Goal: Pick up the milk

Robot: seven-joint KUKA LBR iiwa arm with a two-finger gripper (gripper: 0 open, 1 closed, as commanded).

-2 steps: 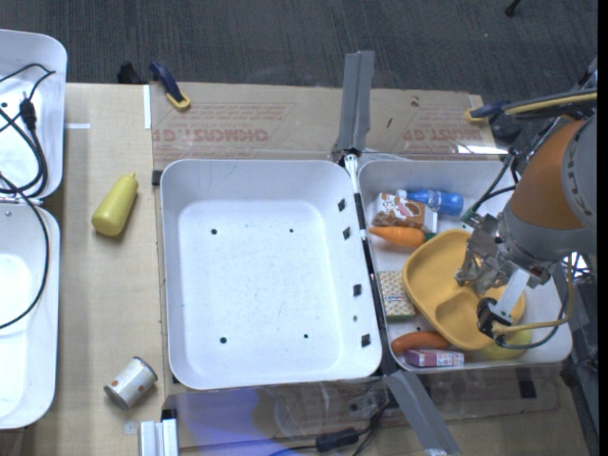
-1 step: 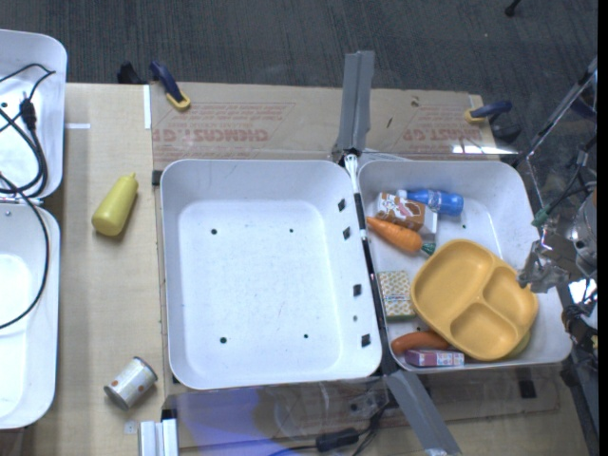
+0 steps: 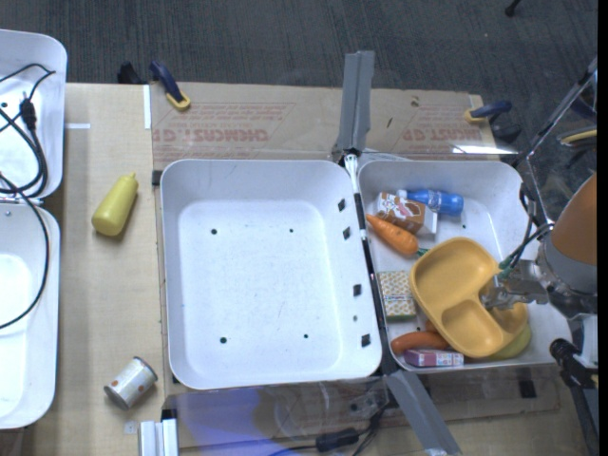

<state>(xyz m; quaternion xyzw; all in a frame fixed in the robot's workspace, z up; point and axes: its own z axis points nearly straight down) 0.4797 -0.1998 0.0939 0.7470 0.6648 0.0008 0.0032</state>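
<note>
Hovering claw (image 3: 496, 294) over yellow dish (image 3: 456, 293) | grip unclear | milk (image 3: 434, 357) label unreadable

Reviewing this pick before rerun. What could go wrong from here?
1. The tool sits at the yellow dish, not the milk carton; it may grab or drag the dish.
2. The carton lies flat against the bin's near wall, partly tucked under the dish, leaving little finger room.
</note>
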